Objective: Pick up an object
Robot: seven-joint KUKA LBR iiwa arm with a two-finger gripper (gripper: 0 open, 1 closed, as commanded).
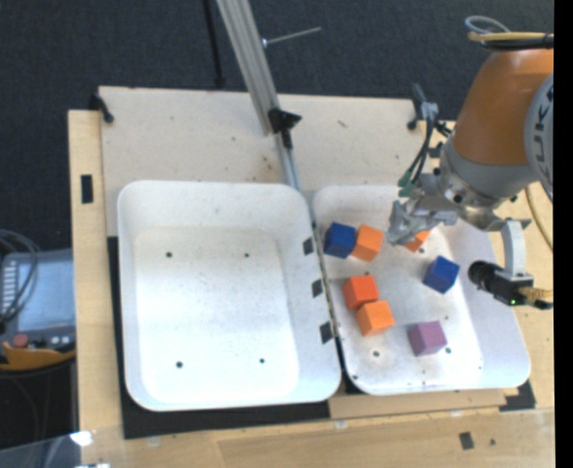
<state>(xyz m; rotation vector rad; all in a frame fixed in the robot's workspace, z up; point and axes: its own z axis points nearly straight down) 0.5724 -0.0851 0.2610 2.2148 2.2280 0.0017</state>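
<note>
**Arm low over the right bin, among the foam cubes**

The grey arm with its orange band comes in from three o'clock, and its end effector [410, 230] sits low in the upper part of the right-hand shallow white bin [496, 359]. A small orange cube [418, 240] shows right under its tip, partly covered; from here I cannot tell whether the tool is clenched on it or released.

The other pieces lie spread across the same bin. At nine o'clock from the tip, a blue foam cube [339, 240] touches an orange foam cube [368, 243]. Toward seven o'clock, two more orange cubes sit close together, one [361, 289] just above the other [375, 316]. A second blue cube [441, 274] lies at about four o'clock from the tip, and a purple cube [426, 337] sits near six o'clock, closer to the bin's front edge.

The left-hand white bin [131, 261] stands beside it on the pale wooden worktop [170, 135].
</note>
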